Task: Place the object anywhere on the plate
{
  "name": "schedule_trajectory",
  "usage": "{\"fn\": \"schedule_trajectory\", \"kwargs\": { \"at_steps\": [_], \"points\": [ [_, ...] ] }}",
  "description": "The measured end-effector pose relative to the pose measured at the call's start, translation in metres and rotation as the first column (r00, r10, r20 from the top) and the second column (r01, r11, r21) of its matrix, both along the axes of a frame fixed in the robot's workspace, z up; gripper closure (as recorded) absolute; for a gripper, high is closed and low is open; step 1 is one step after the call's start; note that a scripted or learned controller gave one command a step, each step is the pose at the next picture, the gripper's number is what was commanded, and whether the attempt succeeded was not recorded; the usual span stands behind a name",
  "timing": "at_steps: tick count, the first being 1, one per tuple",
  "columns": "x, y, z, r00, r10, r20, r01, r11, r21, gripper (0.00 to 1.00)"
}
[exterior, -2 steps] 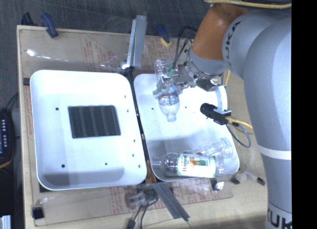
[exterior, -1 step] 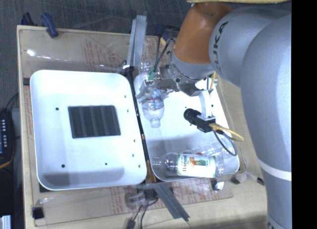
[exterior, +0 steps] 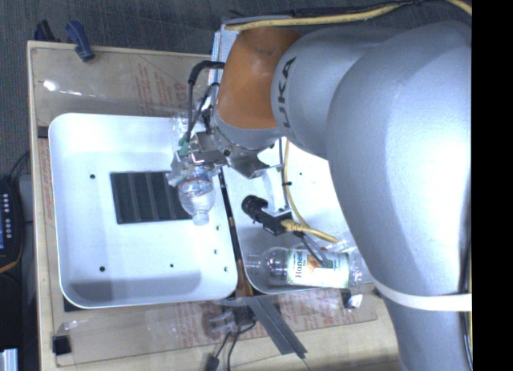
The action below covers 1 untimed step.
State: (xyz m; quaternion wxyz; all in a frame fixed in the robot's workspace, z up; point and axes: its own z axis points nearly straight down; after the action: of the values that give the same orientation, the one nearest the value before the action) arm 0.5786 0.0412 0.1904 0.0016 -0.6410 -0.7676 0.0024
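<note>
A dark ribbed rectangular plate (exterior: 140, 197) lies flat in the middle of the left bin (exterior: 80, 145). My gripper (exterior: 192, 161) hangs over the plate's right edge, near the wall between the two bins. It is shut on a small clear plastic bottle (exterior: 195, 195), which shows between the fingers. The bottle points down the view, with its cap end toward the front. Its lower half overlaps the plate's right edge; whether it touches the plate I cannot tell.
In the right bin (exterior: 264, 285) a second clear bottle with a green-and-white label (exterior: 309, 269) lies on its side near the front. A black cable fitting (exterior: 258, 207) and a yellow cable hang from the arm above it. The large grey arm covers most of the right bin.
</note>
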Motion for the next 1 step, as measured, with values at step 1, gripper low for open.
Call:
{"fn": "schedule_trajectory", "kwargs": {
  "at_steps": [1],
  "points": [
    [0.0087, 0.0546, 0.0011, 0.984, 0.177, 0.003, -0.177, 0.984, 0.001, 1.0]
  ]
}}
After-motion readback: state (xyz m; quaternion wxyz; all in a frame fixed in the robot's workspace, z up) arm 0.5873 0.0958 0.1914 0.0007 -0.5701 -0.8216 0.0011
